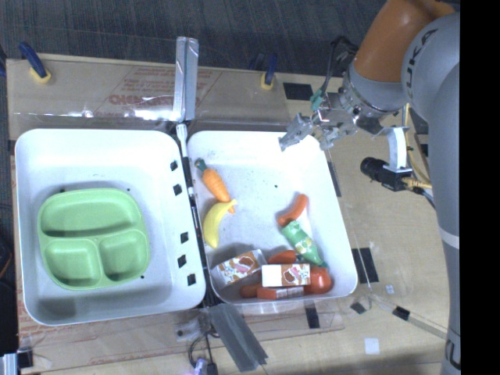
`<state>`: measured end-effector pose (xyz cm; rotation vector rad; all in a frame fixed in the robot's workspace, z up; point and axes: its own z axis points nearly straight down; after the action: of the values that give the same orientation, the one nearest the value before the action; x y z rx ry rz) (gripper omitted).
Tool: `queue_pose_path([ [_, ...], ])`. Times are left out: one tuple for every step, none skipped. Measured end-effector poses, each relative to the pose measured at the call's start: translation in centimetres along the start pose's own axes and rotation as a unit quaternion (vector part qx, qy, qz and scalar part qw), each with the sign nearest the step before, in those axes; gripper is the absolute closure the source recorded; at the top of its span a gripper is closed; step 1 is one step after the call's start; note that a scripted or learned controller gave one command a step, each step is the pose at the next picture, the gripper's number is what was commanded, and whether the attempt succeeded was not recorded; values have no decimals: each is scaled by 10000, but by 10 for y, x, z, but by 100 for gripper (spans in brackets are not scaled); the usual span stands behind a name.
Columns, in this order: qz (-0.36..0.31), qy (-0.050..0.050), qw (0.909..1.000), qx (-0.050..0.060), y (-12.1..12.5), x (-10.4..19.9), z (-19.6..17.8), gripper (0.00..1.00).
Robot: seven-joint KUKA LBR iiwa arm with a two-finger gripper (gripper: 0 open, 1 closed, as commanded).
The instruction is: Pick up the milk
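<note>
Your two-finger metal gripper (pixel 312 131) hovers over far rim of right white bin (pixel 258 148), jaws spread, empty. Small white-and-red milk carton (pixel 285 275) lies untouched at near wall. Descent, grasp, lift all remain.

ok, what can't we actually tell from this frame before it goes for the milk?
- Gripper, camera view: small and blurred over the right bin's far rim; finger state unreadable.
- Cartons and at the near wall: labels too small to read, so which one is the milk is unclear.
- Red items under the cartons: mostly covered, identity unclear.
- Arm: cut off by the top edge.
- Green tray in the left bin: compartments look bare.
</note>
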<state>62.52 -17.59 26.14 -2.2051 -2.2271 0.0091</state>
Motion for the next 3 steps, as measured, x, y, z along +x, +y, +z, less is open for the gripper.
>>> queue_pose_path([
  [-544,-1,9985,2,-49,40,102,0],
  [-696,3,9976,0,-97,77,159,0],
  [-870,5,9962,-12,-147,65,175,0],
])
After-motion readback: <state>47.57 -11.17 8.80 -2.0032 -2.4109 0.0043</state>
